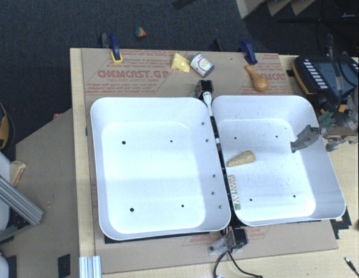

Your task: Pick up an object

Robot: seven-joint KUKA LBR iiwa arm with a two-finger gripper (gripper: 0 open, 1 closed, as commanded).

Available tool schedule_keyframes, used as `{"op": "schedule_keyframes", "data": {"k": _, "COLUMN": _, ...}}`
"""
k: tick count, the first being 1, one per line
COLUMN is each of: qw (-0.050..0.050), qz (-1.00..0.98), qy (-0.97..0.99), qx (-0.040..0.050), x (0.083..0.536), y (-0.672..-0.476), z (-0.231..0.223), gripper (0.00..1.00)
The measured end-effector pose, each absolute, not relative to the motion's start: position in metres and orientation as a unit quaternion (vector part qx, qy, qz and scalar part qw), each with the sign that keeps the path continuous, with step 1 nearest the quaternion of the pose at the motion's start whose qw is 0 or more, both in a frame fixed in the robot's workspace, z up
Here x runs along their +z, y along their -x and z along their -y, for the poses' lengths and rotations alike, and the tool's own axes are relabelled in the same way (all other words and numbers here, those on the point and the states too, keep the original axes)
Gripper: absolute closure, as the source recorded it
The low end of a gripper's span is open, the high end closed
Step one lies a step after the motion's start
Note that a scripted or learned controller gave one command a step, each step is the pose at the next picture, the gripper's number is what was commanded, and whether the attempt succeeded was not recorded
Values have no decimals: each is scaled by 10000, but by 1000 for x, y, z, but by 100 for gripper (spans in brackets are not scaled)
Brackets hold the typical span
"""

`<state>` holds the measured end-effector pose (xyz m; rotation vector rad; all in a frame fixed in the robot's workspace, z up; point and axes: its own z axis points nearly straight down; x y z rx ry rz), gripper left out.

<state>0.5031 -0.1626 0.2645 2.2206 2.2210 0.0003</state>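
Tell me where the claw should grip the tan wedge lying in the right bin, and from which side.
Probably across the tan wedge's wider middle, descending from above: it lies flat and slanted on the right bin floor, apart from the walls.

Clutter I see around the bins, on the table (80,155) and floor.

Behind the bins on the cardboard lie a yellow wedge (180,62), a small white canister (202,65) just beside it, and a tan wooden piece (257,78) further right. Two blue clamps (115,47) grip the back edge. A small coloured bit (141,32) sits on the dark carpet (51,22) beyond.
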Motion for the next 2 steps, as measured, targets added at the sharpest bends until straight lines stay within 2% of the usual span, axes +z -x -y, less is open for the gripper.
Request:
{"op": "schedule_keyframes", "data": {"k": 1, "qw": 83, "qz": -7084, "qy": -7058, "qx": 54, "x": 419, "y": -480, "z": 142, "gripper": 0}}
{"op": "schedule_keyframes", "data": {"k": 2, "qw": 34, "qz": -7076, "qy": -7066, "qx": 12, "x": 421, "y": -481, "z": 143, "gripper": 100}}
